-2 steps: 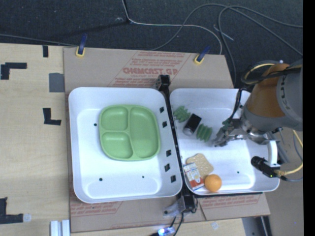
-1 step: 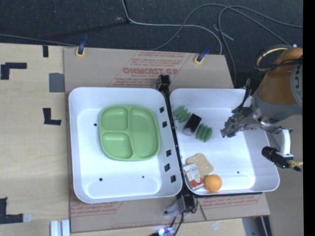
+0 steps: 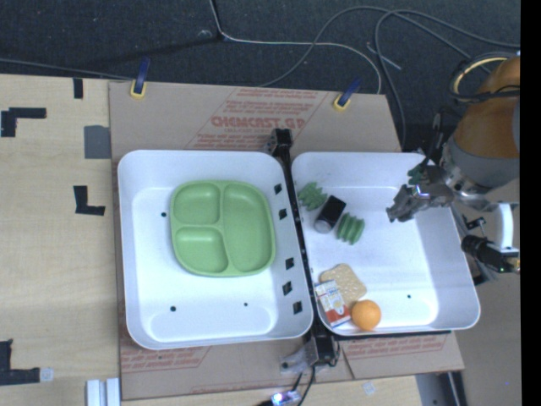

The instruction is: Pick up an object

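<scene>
The right bin (image 3: pixel 423 252) holds a black cylinder (image 3: pixel 329 213), a green ridged piece (image 3: pixel 350 227) beside it and another green piece (image 3: pixel 310 196) near the divider. At the bin's front lie a tan cracker-like piece (image 3: pixel 344 281), a small red and white packet (image 3: pixel 332 302) and an orange (image 3: pixel 366 315). My gripper (image 3: pixel 403 209) hangs over the right side of this bin, to the right of the green ridged piece and apart from it. Nothing shows between its fingers.
The left bin (image 3: pixel 144 227) holds a green divided plate (image 3: pixel 223 228). Black clips (image 3: pixel 282 141) join the two bins along the middle. Both bins rest on a cardboard sheet (image 3: pixel 245 112) clamped at the back. Cables (image 3: pixel 355 41) run across the dark floor behind.
</scene>
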`<state>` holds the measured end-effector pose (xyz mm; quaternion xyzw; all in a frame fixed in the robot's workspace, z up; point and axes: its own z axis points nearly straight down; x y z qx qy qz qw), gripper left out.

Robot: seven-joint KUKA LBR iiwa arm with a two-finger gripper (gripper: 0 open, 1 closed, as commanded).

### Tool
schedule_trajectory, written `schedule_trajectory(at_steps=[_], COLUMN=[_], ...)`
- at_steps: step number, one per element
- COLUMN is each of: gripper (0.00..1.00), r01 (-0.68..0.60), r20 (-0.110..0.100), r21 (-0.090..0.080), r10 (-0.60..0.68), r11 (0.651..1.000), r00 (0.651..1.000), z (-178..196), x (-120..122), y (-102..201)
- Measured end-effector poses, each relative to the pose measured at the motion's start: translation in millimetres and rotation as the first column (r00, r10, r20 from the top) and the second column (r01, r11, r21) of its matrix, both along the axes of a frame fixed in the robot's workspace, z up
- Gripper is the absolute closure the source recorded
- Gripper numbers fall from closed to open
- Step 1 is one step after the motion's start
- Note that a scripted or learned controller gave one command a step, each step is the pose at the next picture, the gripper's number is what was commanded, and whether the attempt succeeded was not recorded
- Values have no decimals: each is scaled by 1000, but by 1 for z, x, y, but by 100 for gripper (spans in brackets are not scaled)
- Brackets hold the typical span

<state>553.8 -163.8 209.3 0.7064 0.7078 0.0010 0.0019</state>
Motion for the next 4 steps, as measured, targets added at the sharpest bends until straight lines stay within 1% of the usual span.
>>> schedule_trajectory(at_steps=[1, 2, 3, 4], gripper=[100, 100, 100, 100], r01=[1, -3, -3, -4], r20=[-2, -5, -6, -7], r21=[0, 2, 2, 2], r10=[-1, 3, 3, 4], r11=[1000, 1000, 1000, 1000], r00=[1000, 1000, 1000, 1000], z=[46, 47, 30, 22], x=[1, -3, 4, 11], y=[0, 47, 100, 160])
